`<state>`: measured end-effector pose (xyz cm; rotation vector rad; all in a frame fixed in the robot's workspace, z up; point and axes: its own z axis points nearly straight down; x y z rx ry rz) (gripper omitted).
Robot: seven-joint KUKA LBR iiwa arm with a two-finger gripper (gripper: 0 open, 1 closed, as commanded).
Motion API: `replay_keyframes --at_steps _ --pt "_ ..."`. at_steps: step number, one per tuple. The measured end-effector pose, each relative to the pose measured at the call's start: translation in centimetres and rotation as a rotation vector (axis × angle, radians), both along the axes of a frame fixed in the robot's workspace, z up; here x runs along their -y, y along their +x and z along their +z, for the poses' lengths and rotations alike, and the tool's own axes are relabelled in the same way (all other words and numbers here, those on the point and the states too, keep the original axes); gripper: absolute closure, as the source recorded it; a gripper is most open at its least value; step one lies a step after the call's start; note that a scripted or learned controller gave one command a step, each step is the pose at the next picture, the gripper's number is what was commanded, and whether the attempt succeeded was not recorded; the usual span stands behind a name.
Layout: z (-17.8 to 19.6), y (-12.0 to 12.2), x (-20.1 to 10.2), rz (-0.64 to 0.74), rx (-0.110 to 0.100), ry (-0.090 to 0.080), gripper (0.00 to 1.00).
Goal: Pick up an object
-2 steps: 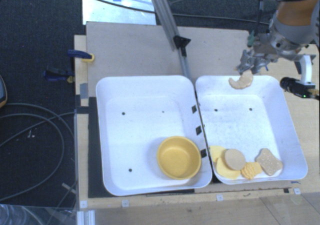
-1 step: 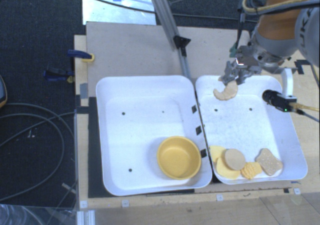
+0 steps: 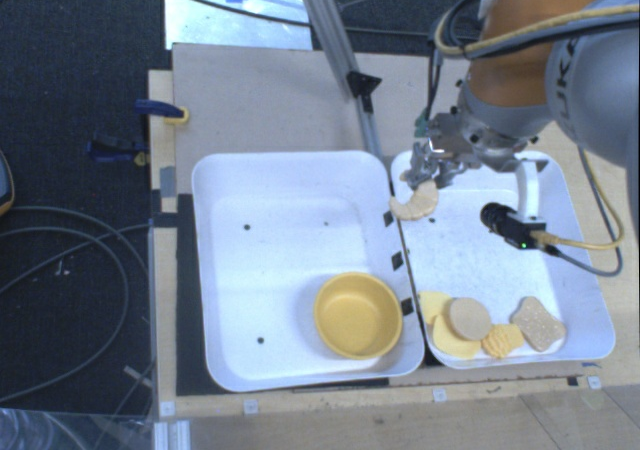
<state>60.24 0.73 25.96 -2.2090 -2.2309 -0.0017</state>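
Fingers (image 3: 428,170) pinch a pale, curved, flat wafer-like piece (image 3: 415,202) above right bin (image 3: 590,268).

A tan bench (image 3: 270,98) bears two shallow white bins side by side, left bin (image 3: 290,198) and right bin (image 3: 580,238), touching.

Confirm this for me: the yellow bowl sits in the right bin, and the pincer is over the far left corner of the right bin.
Wrong on one point. The camera view shows the yellow bowl in the left bin, not the right bin. The pincer is indeed over the right bin's far left corner.
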Motion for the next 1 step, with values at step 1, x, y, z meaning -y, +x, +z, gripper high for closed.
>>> replay_keyframes --at_steps 1 --pt "-0.17 -1.67 -5.91 0.002 0.0 0.001 1.0"
